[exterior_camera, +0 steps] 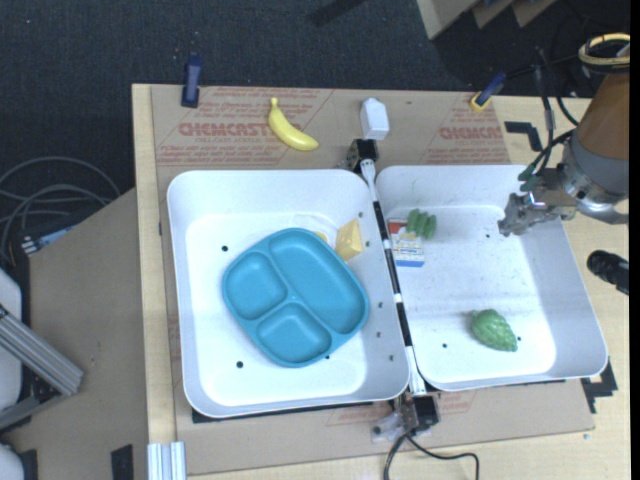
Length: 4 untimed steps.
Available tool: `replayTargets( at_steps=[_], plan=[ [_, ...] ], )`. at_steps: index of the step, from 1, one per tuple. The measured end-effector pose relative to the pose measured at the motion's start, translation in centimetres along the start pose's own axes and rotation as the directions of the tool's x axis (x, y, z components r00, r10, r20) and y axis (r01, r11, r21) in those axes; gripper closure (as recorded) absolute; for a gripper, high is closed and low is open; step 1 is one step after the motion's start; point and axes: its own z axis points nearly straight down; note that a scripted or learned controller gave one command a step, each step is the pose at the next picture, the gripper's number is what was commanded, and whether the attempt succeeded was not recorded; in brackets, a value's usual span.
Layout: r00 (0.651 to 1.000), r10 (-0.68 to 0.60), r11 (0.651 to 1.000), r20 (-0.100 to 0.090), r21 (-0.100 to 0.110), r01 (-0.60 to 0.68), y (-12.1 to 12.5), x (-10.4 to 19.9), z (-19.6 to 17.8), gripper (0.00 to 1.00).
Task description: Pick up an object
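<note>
The nearest thing to pick, a small dark green leafy piece (421, 224), lies in the right bin (560, 298) near its left wall, just beside a small red, white and blue carton (405, 249). A lighter green lump (494, 329) sits toward the front. My gripper (517, 214) hovers over the bin's back right part, holding nothing; I cannot tell how its fingers are set. The left bin (195, 268) holds a blue divided tray (293, 295) touching a yellow wedge (348, 238). A toy banana (289, 129) lies on the bench behind.

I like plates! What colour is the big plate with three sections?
Blue, seen in the camera view.
</note>
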Motion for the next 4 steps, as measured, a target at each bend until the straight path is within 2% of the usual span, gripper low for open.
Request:
replayTargets(
  at_steps=[1,2,3,4],
  plan=[
    [1.000,0.001,1.000,0.000,0.002,-0.001,-0.1,0.0,0.1,0.00],
    [1.000,0.002,1.000,-0.001,0.006,-0.002,-7.1,1.3,7.1,0.00],
    [1.000,0.002,1.000,-0.001,0.004,-0.002,-9.7,2.3,11.8,0.00],
    [1.000,0.003,1.000,0.001,-0.003,-0.003,-9.5,2.3,10.6,1.00]
  ],
)
